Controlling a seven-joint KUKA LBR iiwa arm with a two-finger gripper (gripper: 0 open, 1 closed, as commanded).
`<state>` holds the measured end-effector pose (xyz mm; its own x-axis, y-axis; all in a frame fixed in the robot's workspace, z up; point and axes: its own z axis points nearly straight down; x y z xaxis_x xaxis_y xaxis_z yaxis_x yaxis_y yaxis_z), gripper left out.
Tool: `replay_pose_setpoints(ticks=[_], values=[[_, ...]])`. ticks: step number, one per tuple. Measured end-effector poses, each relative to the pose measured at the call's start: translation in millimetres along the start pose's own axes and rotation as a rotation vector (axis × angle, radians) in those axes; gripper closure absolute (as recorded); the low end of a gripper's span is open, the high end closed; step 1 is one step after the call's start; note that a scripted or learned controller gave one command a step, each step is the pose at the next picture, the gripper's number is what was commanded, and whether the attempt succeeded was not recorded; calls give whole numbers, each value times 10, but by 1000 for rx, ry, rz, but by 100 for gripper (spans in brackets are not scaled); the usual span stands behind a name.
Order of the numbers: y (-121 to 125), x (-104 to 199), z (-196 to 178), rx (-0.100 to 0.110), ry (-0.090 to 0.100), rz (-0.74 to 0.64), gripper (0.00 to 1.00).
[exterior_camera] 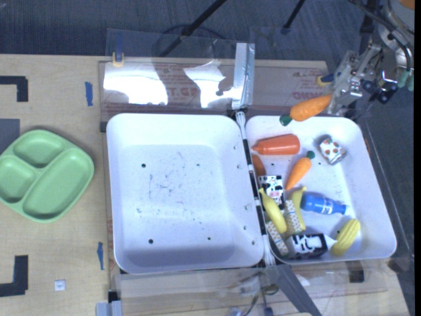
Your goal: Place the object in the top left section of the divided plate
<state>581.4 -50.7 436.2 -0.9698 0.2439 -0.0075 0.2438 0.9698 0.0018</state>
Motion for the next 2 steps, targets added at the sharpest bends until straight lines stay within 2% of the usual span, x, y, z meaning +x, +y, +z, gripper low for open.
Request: replay_pose_setpoints(ticks=[1, 2], values=[[-121, 504, 631, 0, 3, -60, 100], [-122, 503, 628, 0, 2, -60, 0]])
